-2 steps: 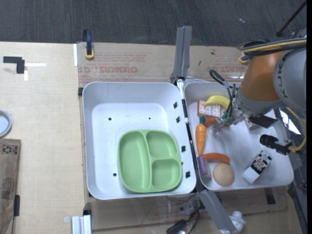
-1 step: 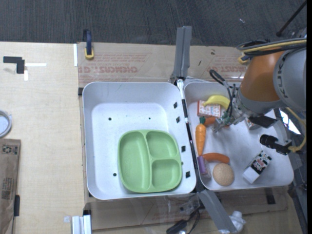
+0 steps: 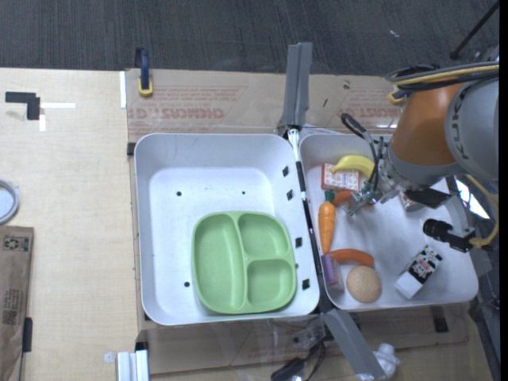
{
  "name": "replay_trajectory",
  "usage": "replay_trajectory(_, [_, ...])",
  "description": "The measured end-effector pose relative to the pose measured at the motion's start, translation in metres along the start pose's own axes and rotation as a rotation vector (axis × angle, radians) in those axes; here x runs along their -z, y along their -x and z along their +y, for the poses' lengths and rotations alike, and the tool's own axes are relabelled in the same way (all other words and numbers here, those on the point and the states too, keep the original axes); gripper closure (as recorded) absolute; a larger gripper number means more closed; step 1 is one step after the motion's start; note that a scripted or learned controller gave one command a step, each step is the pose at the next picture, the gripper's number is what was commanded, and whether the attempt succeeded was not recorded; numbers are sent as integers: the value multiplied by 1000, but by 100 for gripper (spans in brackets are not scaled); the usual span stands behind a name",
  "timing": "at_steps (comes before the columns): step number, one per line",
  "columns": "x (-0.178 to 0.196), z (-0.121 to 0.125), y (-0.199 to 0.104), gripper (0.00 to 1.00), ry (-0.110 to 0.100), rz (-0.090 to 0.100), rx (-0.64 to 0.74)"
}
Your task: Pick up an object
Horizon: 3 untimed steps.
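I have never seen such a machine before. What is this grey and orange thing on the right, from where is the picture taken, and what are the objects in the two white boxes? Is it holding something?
The grey and orange thing is a robot arm. At its end sits a gripper, a small two-finger claw for picking things up. The picture comes from one fixed camera above the bench, looking down at a slant, and the arm reaches in from the right.

The left bin contains a green divided plate. The right bin contains toy food and small items: a banana, a carrot, a red sausage-like piece, a round beige ball, a small packet and a little black-and-white bottle.

The gripper hangs low over the right bin, near the banana and packet. I cannot tell if it holds anything.
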<state>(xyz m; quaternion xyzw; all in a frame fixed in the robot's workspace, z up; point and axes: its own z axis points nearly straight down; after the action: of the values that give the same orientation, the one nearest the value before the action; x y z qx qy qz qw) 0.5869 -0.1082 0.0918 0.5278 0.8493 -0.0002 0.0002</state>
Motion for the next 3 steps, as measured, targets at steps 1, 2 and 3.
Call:
replay_trajectory(1, [0,0,0,0,0,0,0])
replay_trajectory(2, [0,0,0,0,0,0,0])
replay_trajectory(3, [0,0,0,0,0,0,0])
